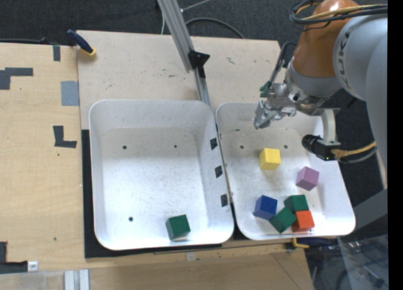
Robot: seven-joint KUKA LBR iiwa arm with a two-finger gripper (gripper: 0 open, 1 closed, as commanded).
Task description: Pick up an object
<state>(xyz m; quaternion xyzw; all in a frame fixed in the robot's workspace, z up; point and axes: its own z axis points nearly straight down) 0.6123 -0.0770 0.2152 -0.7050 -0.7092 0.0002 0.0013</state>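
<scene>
**Claw over the right bin's far edge**

The claw (263, 117) hangs there; I cannot tell its state. Below sit smooth cubes: yellow block (270, 158), purple block (307, 178), blue block (265, 207). The left bin (104, 118) holds a green block (179, 226).

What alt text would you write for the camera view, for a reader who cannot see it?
A grey arm's gripper hovers over the right bin, above a yellow cube, purple, blue, orange and two green cubes. The left bin holds one green cube.
</scene>
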